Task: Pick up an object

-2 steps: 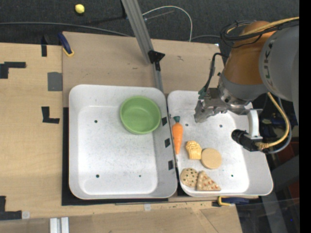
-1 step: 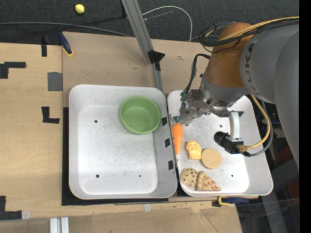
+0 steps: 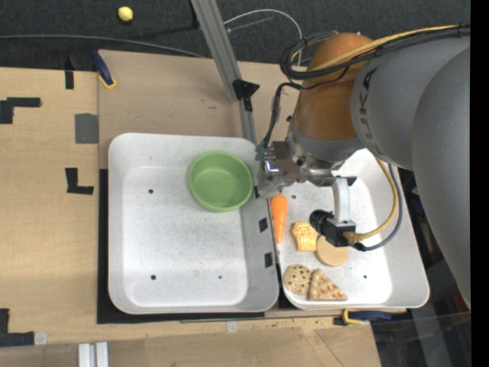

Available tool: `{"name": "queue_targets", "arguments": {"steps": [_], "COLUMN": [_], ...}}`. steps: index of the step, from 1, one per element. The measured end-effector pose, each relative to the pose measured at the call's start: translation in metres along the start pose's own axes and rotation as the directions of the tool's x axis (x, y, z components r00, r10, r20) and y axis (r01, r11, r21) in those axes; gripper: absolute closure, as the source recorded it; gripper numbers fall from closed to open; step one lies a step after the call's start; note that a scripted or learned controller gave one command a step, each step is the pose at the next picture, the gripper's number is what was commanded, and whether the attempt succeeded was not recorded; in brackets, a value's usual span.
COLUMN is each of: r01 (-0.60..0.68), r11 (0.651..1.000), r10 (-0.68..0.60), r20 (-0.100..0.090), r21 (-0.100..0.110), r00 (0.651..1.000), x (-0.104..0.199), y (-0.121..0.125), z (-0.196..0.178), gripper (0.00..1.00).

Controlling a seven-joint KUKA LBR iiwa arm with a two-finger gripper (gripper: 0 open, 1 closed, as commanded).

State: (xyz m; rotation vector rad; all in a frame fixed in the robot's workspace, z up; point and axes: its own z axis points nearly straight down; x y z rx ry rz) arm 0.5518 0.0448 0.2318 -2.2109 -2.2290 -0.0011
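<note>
The arm reaches in over the right bin, its orange band above the bin's far edge and the wrist hanging over the bin's far left corner. The gripper sits low by the divide between the two bins, just above the carrot's top end. Its fingers are hidden under the wrist housing, so I cannot tell whether the claw is wide, narrow or closed on anything; nothing can be seen between them.

The carrot lies along the right bin's left edge, pointing away from the near edge. Just beside it toward the bin's middle is a yellow piece that may be toy fries, though the view is too coarse to be sure. Touching that on its right is a round tan disc, partly under a black fitting on the arm's cable. Near the bin's near edge lie a round cookie and, touching it, a pizza slice.

In the left bin a green bowl stands upright close to the far right corner, just beside the gripper across the divide.

A small yellow ball lies on the dark floor beyond the bench's far edge.
</note>
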Motion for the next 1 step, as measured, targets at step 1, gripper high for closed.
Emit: {"name": "queue_targets", "arguments": {"steps": [1], "r01": [-0.001], "r11": [1.000], "r10": [0.001], "r20": [0.001], "r21": [0.002], "r00": [1.000], "x": [0.0506], "y": [-0.0023], "z": [0.0086], "gripper": [1.00]}}
